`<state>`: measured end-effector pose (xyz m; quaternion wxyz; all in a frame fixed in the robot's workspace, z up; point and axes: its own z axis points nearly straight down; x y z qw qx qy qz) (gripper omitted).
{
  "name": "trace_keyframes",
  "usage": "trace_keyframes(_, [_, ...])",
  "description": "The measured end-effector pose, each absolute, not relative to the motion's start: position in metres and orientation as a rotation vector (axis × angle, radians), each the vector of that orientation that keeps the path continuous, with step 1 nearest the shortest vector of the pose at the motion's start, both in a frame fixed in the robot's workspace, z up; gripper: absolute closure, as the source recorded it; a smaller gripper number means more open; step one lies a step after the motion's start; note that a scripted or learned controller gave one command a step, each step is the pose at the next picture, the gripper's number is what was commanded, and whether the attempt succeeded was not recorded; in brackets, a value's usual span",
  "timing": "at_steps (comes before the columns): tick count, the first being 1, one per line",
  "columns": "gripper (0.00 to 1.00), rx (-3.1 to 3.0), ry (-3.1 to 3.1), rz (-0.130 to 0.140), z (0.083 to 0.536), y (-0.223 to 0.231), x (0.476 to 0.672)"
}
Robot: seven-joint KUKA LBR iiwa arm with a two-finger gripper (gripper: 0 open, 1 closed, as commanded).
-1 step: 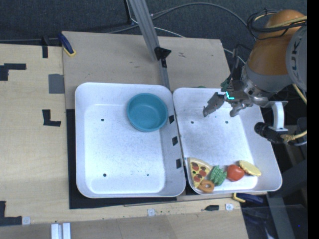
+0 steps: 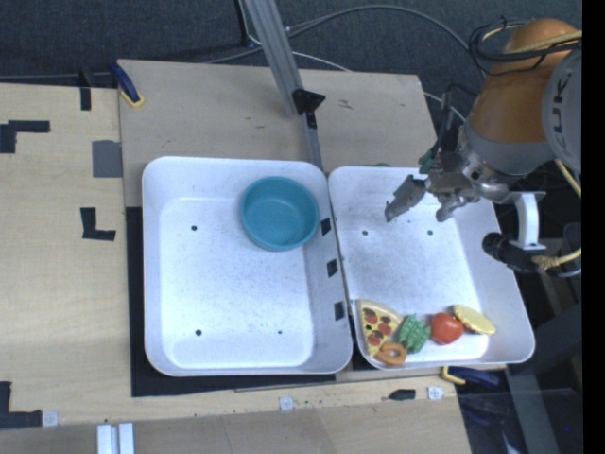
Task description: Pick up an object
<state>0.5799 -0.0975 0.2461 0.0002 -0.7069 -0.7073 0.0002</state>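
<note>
Jaws [image 2: 423, 206] hung spread over the upper part of the right bin [image 2: 492, 253], nothing between them, w/ the arm [image 2: 515, 93] reaching in from the right. From my seat I judged the pick not yet started: fingers were well above the bin floor and well apart from any target.

Candidates sat in a tight row at the near edge of that bin: pizza slice [image 2: 378, 327], green piece [image 2: 412, 331], tomato [image 2: 446, 327], yellow piece [image 2: 474, 320]. They looked to be touching or nearly so. A blue bowl [image 2: 279, 213] sat in the left bin [image 2: 189, 291], top right corner, by itself.

My read on doing it well: the row was crowded against the bin wall, so a straight drop there risked a finger landing on a neighbour or the rim. The tomato looked roundest and tallest, prob. the easiest grip, but I'd turn the wrist so the fingers close across the row, not along it. Pizza lay flat, poor bet. The bowl was the clean alt.: lone item, open rim, one finger inside, one outside. Either way, center first, then descend slow, close only at full depth.
</note>
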Motion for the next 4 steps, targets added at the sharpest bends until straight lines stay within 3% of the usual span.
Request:
trace_keyframes(2, [0.00,-2.218,-2.220,0.004,0.149,-0.100,0.567])
trace_keyframes(3, [0.00,-2.218,-2.219,0.005,0.097,-0.092,0.572])
trace_keyframes(4, [1.00,-2.219,-2.222,0.001,0.109,-0.092,0.573])
